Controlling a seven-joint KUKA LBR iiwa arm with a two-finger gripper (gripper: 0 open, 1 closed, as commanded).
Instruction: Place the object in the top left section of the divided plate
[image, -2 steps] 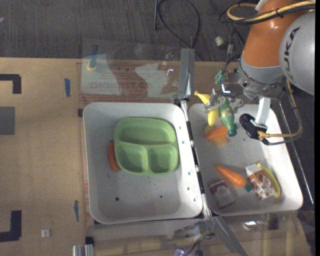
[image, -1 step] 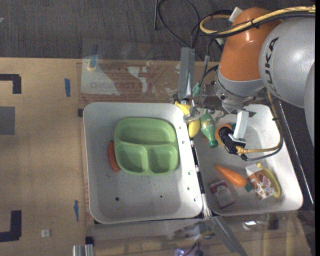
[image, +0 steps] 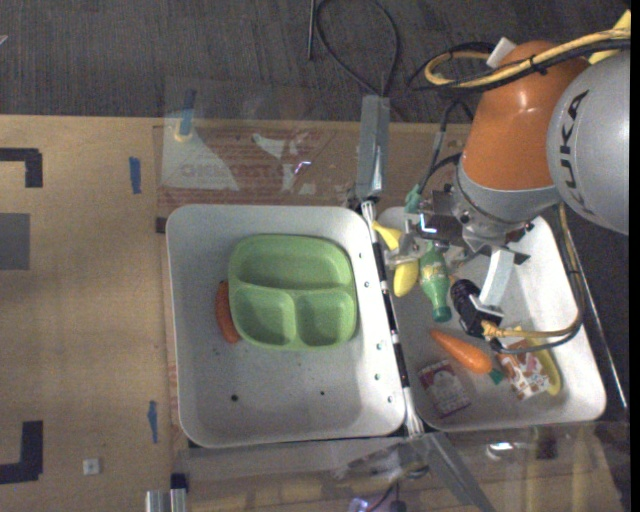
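Observation:
A green divided plate (image: 292, 291) lies in the left bin (image: 200, 390), with one wide section at the top and two smaller ones below; all its sections are bare. My gripper (image: 432, 234) hangs under the orange wrist over the upper left of the right bin (image: 575, 400). Directly below it lies a green bottle (image: 434, 284), with a yellow banana (image: 402, 270) to its left by the bin wall. Whether the gripper touches either one is hidden by the wrist.
An orange-red sausage-like piece (image: 226, 312) rests against the plate's left rim. The right bin also holds a carrot (image: 464, 352), a small packet (image: 444, 386) and a colourful carton (image: 526, 374). A metal divider (image: 385, 330) separates the bins.

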